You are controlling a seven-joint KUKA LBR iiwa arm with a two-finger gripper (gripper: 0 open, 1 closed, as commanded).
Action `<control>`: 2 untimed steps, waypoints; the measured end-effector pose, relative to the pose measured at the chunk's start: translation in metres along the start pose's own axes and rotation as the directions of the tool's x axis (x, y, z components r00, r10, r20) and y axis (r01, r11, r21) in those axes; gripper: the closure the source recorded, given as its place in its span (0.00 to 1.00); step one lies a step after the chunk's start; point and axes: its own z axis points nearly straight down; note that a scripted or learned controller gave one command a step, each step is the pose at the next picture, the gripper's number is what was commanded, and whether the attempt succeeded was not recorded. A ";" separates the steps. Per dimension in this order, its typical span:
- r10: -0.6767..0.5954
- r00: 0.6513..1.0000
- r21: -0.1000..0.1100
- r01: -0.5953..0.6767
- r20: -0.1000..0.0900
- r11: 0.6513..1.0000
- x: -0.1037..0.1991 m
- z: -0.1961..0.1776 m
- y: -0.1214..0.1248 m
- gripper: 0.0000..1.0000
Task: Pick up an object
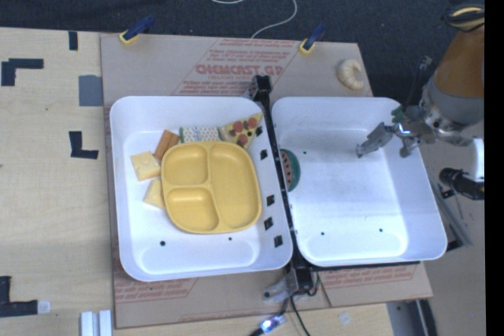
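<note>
The gripper (387, 139) is hanging over the right bin (354, 193) near its upper right rim, holding nothing. In the left bin (134, 169), a yellow divided plate (211, 186) is lying among toy food pieces (146, 165). A round green-rimmed piece (289, 169) is sitting at the right bin's left wall.

A single fixed camera looks down on the worktop (55, 193) at a slant — high enough to take in both white bins (126, 169) whole. The worktop's far edge lies toward the top, and the arm (461, 79) enters from the right.
</note>
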 end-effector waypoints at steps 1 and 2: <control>-0.002 1.000 -0.001 0.002 0.000 1.000 0.006 0.046 0.004 0.00; -0.001 1.000 -0.003 0.001 0.001 1.000 0.008 0.099 0.004 0.00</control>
